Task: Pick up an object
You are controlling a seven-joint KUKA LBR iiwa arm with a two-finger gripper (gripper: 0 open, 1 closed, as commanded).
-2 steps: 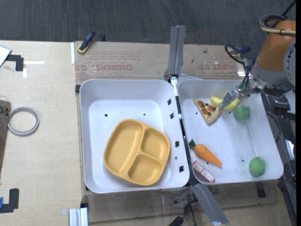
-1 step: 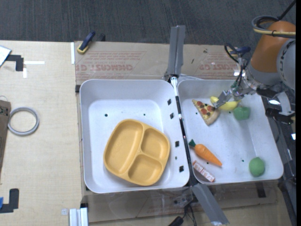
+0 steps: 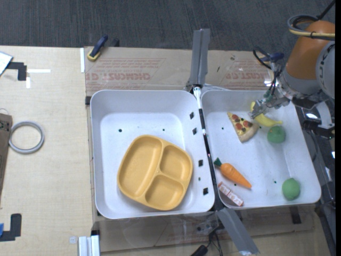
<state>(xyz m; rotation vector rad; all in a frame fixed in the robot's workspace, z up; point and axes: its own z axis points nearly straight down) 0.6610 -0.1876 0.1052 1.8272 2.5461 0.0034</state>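
Cannot tell the finger state: gripper (image 3: 261, 109) down in the right bin (image 3: 298, 193), just over a yellow banana (image 3: 268, 121), pizza slice (image 3: 241, 126) beside. Nearer: green balls (image 3: 276, 135), (image 3: 291, 188), carrot (image 3: 235, 175), snack bar (image 3: 230, 193). Left bin (image 3: 106, 159) bearing a yellow tray (image 3: 154, 172). Beneath: cardboard (image 3: 136, 73), mirrored red print unreadable. Leftward: pale wooden bench (image 3: 42, 185), tape roll (image 3: 24, 137). Beyond: dark carpet (image 3: 133, 9).

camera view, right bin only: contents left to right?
Carrot → pizza slice → banana → green ball. Left out: the wrapped bar under the carrot and the other green ball by the banana, since their places overlap.
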